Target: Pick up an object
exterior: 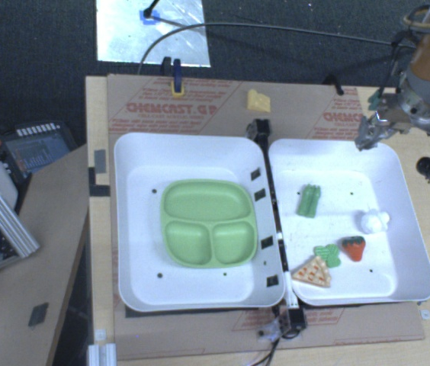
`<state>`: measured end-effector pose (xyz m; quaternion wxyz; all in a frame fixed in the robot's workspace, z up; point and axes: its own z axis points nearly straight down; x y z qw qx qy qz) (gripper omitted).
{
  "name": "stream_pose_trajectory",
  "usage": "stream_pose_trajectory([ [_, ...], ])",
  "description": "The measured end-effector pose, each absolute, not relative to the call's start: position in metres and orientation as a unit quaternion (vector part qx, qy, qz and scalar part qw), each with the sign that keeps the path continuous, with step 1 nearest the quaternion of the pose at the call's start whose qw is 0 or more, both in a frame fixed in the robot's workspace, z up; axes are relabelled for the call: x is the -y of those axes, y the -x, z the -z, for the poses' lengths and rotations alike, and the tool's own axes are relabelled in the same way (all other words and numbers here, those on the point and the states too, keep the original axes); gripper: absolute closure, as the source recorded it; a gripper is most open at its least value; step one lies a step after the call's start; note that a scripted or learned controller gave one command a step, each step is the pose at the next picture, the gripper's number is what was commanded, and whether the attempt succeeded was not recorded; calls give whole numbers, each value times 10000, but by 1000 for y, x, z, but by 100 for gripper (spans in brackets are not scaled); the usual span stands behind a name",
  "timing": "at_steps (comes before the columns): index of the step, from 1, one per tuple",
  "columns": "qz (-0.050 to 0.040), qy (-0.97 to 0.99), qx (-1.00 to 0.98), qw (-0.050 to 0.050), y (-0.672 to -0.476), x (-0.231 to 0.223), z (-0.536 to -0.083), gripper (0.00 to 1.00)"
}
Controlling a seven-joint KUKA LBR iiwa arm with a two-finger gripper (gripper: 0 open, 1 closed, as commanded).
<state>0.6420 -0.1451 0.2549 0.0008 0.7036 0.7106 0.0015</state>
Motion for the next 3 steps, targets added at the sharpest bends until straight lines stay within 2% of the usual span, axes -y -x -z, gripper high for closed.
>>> stream_pose_trajectory([
  [3,-11,-7034,-7108,-6,-627,-32,-261,100],
])
